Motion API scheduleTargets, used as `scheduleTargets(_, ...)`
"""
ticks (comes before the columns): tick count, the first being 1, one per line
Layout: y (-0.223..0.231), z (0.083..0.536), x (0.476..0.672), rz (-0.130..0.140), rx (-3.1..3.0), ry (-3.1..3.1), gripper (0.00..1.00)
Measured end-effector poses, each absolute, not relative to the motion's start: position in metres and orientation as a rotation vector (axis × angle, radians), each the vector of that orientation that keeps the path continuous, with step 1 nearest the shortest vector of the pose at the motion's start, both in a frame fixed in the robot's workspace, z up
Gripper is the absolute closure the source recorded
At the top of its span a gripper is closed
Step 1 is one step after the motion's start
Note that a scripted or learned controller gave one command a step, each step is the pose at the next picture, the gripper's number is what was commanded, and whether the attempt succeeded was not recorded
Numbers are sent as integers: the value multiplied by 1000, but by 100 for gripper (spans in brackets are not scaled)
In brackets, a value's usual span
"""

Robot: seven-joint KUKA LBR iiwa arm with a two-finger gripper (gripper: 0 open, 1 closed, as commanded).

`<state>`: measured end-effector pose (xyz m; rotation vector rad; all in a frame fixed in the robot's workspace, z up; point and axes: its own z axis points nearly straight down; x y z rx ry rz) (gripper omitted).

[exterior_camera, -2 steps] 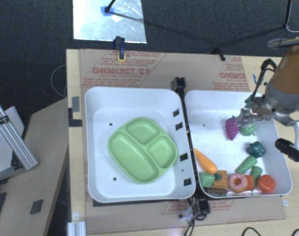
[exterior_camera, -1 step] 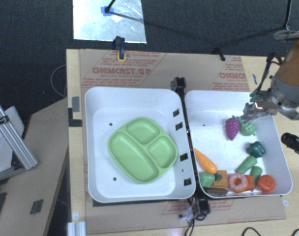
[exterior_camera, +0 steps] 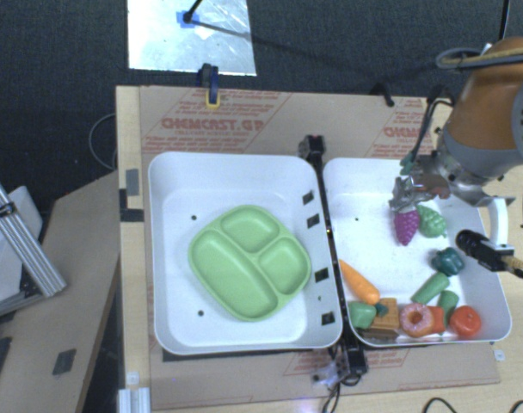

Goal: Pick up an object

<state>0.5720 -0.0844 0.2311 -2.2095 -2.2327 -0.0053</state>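
Note:
My gripper (exterior_camera: 405, 201) hangs over the upper middle of the right bin (exterior_camera: 365, 188), the arm reaching in from the right. Directly below its tip, touching or nearly touching it, is a purple bunch of grapes (exterior_camera: 406, 227). A green leafy toy (exterior_camera: 433, 223) sits right beside the grapes. Whether the grapes are gripped is not visible. Lower in the bin lie a teal toy (exterior_camera: 448, 261), a green cucumber (exterior_camera: 429, 287), an orange carrot (exterior_camera: 360, 282), a pink donut (exterior_camera: 415, 318) and a red tomato (exterior_camera: 465, 320).
The left bin (exterior_camera: 171, 188) holds a green divided plate (exterior_camera: 249, 261). A black divider with clips (exterior_camera: 323, 231) runs between the bins. A green toy (exterior_camera: 361, 315) and a brown cracker (exterior_camera: 384, 320) crowd the right bin's front edge.

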Motion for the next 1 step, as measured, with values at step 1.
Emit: scheduleTargets(1,-34,224,591,-5,-2211,-2233,100)
